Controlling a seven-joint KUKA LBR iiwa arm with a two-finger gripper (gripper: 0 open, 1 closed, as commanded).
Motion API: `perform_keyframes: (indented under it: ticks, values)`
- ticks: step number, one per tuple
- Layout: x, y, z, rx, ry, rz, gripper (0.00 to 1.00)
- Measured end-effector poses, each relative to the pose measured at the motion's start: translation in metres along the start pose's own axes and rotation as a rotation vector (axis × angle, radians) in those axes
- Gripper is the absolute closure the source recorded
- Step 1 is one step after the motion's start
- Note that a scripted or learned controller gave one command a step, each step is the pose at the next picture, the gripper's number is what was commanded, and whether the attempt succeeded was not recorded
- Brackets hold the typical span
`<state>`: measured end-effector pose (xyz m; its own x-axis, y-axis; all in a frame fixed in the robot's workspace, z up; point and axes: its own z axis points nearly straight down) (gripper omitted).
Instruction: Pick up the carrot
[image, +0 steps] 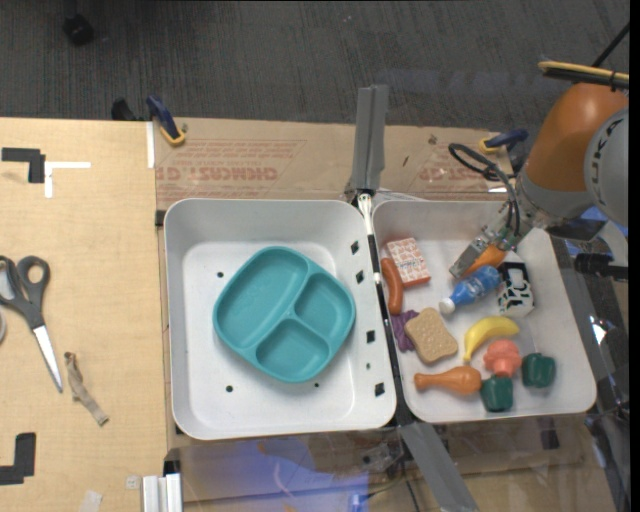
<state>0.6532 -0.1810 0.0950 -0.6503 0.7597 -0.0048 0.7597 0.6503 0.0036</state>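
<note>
The carrot (489, 256) is a short orange piece at the back of the right bin (570, 400), just above a blue bottle (470, 290). My gripper (484, 253) comes down onto it from the upper right. One grey finger (465, 263) lies against the carrot's left side and the other sits at its upper right, so the carrot is between them. I cannot tell whether the carrot is off the bin floor.
The right bin is crowded: a red-and-white box (407, 262), sausage (393, 285), bread slice (432, 335), banana (490, 333), drumstick (450, 380), peach (503, 355), green peppers (537, 370) and a black-and-white carton (516, 286). In the left bin (185, 400) lies a teal divided plate (285, 313). Scissors (30, 300) rest on the bench.
</note>
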Motion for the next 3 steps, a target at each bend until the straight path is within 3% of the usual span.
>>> perform_keyframes:
  ticks: [1,2,3]
  values:
    - [-0.001,0.002,-0.012,-0.003,-0.006,-0.004,1.0]
    - [0.082,0.006,-0.166,0.002,0.002,-0.1,1.0]
    - [0.12,-0.033,-0.023,0.002,0.006,-0.31,1.0]
